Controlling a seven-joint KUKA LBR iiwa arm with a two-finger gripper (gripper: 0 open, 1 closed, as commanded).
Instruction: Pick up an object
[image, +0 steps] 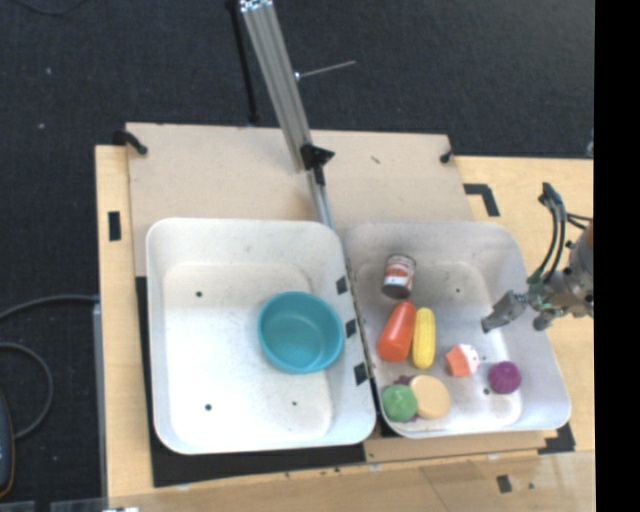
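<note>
The gripper (515, 310) sits at the right edge of the frame, over the right bin's (470, 245) right side; whether it is wide or narrow I cannot tell, and nothing shows in it. The pickable things lie in that bin: a can (398, 276) at the top, a carrot (397, 331) touching a corn cob (424, 337) below it, an orange block (461, 359), a purple ball (503, 377), a green ball (400, 402) touching a cream disc (432, 397). The blue bowl (300, 332) sits alone in the left bin (190, 250). My judgement: go for the purple ball or orange block, nearest and apart from neighbours, descending straight and centred so nothing nearby is nudged
</note>
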